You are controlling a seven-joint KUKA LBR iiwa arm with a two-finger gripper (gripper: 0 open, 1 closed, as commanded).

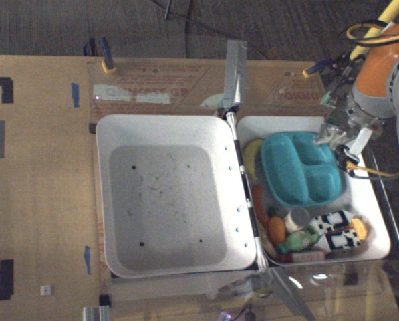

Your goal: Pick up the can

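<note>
The can (297,218) is a small cylinder with a pale top. It stands in the right bin (381,227), just below the teal divided plate (299,169) and among other small items. My gripper (344,141) hangs over the plate's upper right corner, well above and to the right of the can. Its two light fingers stand apart, open, with nothing between them.
Around the can lie a black-and-white cow toy (336,229), an orange ball (276,229), a green item (301,241) and a red strip (258,202). A yellow object (251,156) peeks out left of the plate. The left bin (162,192) holds only specks.
</note>
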